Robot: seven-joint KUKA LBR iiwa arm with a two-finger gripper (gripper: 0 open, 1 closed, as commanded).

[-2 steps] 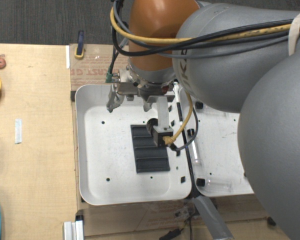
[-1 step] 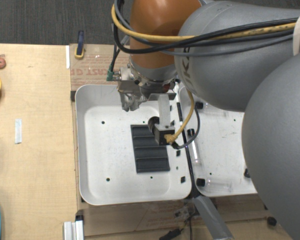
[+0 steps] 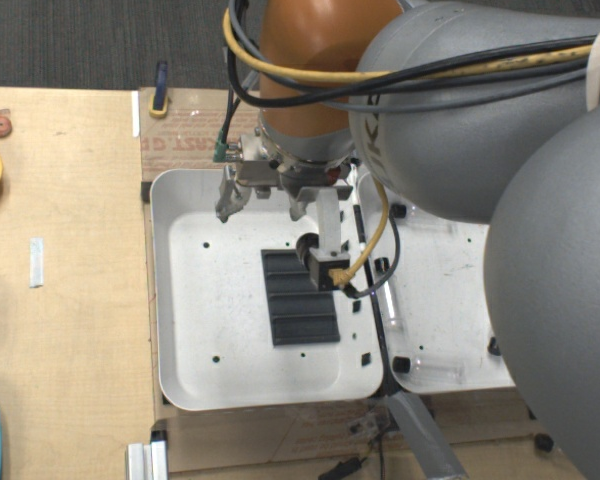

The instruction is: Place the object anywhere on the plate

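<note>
The black ribbed block (image 3: 302, 298) lies flat on the floor of the white bin (image 3: 185, 308), on the near side of the fingers (image 3: 226, 200) and clear of them. The gripper (image 3: 263, 205) hangs over the far part of the bin. Its fingers are spread wide, with nothing between them. The orange band (image 3: 325, 43) sits beyond the fingers.
</note>
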